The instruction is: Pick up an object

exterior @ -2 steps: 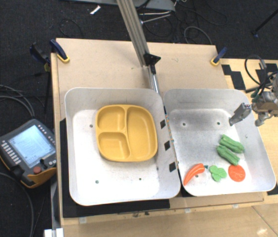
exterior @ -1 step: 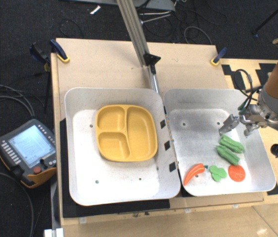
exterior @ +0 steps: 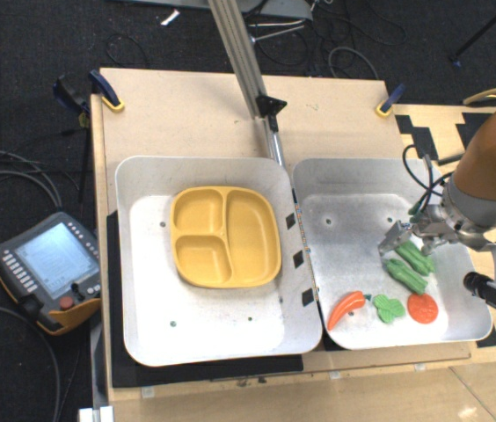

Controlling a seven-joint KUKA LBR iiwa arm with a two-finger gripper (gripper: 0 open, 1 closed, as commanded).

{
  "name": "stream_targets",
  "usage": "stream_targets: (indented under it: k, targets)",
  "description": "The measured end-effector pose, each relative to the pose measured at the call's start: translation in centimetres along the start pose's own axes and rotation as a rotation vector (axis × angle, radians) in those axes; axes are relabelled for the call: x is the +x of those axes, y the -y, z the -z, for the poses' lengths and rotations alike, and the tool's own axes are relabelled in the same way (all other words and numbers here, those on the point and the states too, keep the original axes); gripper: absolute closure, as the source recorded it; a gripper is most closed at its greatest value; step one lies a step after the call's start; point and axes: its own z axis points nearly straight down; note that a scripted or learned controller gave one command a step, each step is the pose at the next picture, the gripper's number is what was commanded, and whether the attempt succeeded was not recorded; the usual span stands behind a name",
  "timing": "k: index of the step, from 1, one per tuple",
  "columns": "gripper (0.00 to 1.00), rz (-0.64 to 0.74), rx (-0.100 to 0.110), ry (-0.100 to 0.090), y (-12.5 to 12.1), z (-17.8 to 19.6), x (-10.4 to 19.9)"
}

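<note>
The arm (exterior: pixel 485 170) reaches in from the right over the right bin (exterior: pixel 345 200), its gripper (exterior: pixel 409 238) low above the bin floor. The jaws sit right at the upper end of two green pods (exterior: pixel 409 266) lying side by side at a slant; whether they are spread or closed on a pod, I cannot tell. Nearer the front edge of the same bin lie an orange carrot (exterior: pixel 346 307), a small green leafy piece (exterior: pixel 390 309) just beside it, and a red tomato (exterior: pixel 422 308) next to that, just below the pods. The left bin (exterior: pixel 142 236) holds a yellow tray (exterior: pixel 227 236) with three compartments, set flat near its middle. Both bins rest on the table (exterior: pixel 186 112). A teach pendant (exterior: pixel 46 271) lies on the floor to the left.
</note>
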Motion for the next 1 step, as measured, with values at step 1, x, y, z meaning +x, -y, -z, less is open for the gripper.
stream_targets:
  k: [1]
  targets:
    - [1.0, 0.0, -0.008, 0.003, -0.19, 1.41, -0.04]
